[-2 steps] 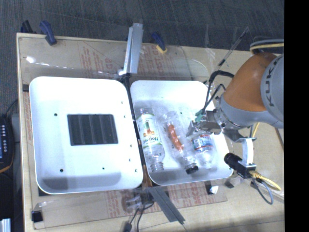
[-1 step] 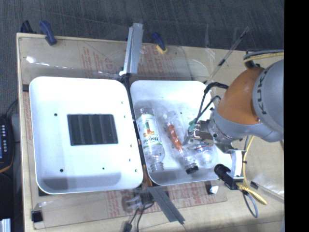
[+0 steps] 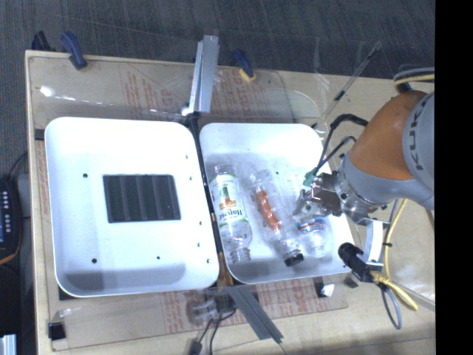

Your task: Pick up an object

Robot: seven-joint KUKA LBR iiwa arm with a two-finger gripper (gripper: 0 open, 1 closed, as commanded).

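Bottles lie in our right bin (image 3: 251, 135): a labelled bottle (image 3: 230, 213), an orange-filled one (image 3: 267, 209). Our end effector (image 3: 314, 202) hovers beside them; whether it grips anything, we cannot tell.

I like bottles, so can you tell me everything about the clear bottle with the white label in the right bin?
The clear plastic bottle with the white label lies on its side near the left wall of the right shallow white bin. It points roughly up and down in the camera view. The label carries orange, green and dark print, too small to read. Its body looks see-through and empty. Another clear bottle with an orange label lies just beside it.
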